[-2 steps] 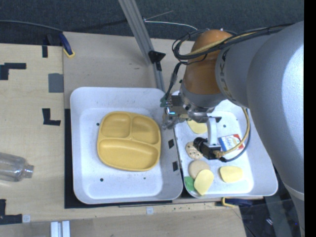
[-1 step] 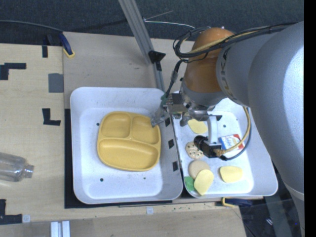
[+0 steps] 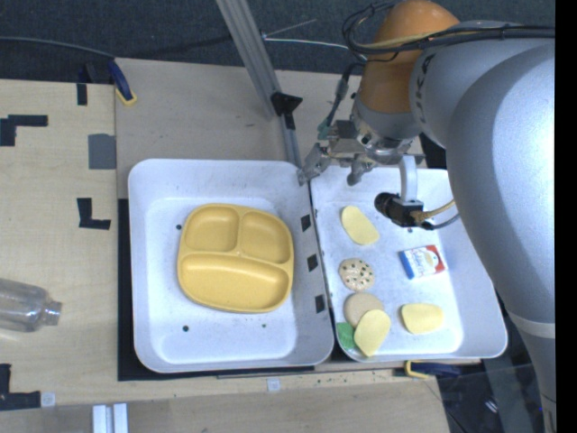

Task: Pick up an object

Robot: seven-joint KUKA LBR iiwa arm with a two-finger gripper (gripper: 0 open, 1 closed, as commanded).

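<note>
Grey arm (image 3: 487,124) reaching in from the right, gripper (image 3: 356,165) low over right white bin (image 3: 478,332) near its far left corner. Yellow divided plastic plate (image 3: 236,257) in left white bin (image 3: 153,242). Speckled round cookie (image 3: 356,273) and small red-and-white carton (image 3: 422,262) in the right.

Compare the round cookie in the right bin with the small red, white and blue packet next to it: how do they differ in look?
The cookie is round and tan with dark specks; the packet is rectangular, printed in red, white and blue. The cookie lies near the bin's left wall, the packet farther right. The packet sits slightly turned from the bin's edges. Both are small and lie flat on the right bin floor, apart from each other.
</note>
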